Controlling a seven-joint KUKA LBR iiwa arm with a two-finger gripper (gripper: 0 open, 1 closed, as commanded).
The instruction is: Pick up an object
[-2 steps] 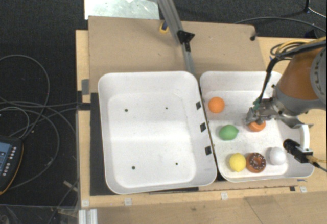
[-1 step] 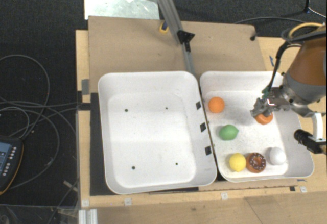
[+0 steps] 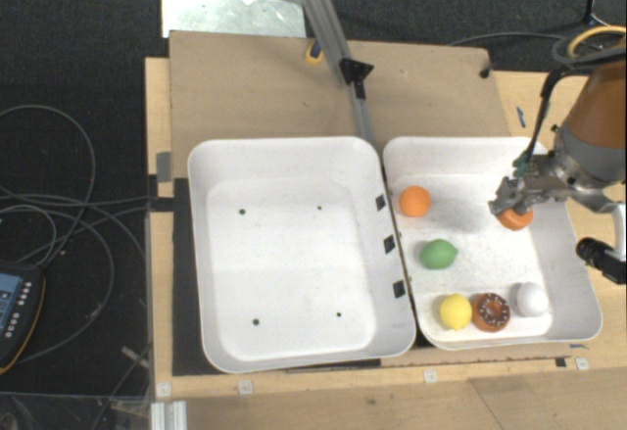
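Observation:
My gripper hangs over the right part of the right bin, reaching in from the right. A small orange-red object sits between its fingertips, its upper part hidden by the fingers, and the fingers look shut on it. An orange ball lies at the left of the same bin, well apart from the gripper. Below that ball rests a green ball. Along the bin's front wall lie a yellow ball, a brown doughnut and a white ball.
The left bin stands beside the right one, joined by black clips. A slanted grey pole crosses the back of the bench. Cables lie on the floor at left.

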